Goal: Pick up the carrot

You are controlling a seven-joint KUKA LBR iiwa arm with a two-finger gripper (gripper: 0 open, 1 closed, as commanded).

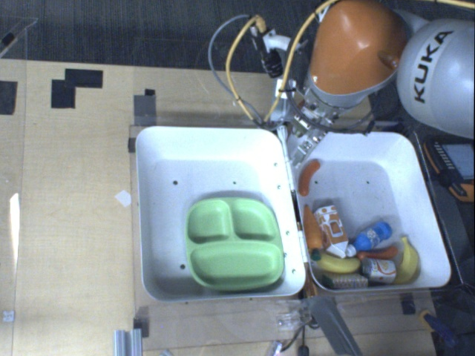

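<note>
The carrot point(313, 230) is a long orange piece lying along the left wall of the right bin point(415, 170), partly tucked under a small printed carton point(331, 225). My gripper point(300, 145) hangs over that bin's far left corner, close to the divider between the bins. It is well above the carrot in the view. A shorter red-orange, sausage-like piece point(308, 175) lies just below the gripper tip; I cannot tell whether they touch. The orange wrist dome point(352, 43) hides the gripper's upper part.
The right bin's near end also holds a banana point(335, 264), a second banana point(407, 259), a blue bottle point(371, 236) and a can point(378, 270). The left bin point(159, 199) holds a green divided plate point(234, 242). Yellow and grey cables point(241, 65) loop beside the wrist.
</note>
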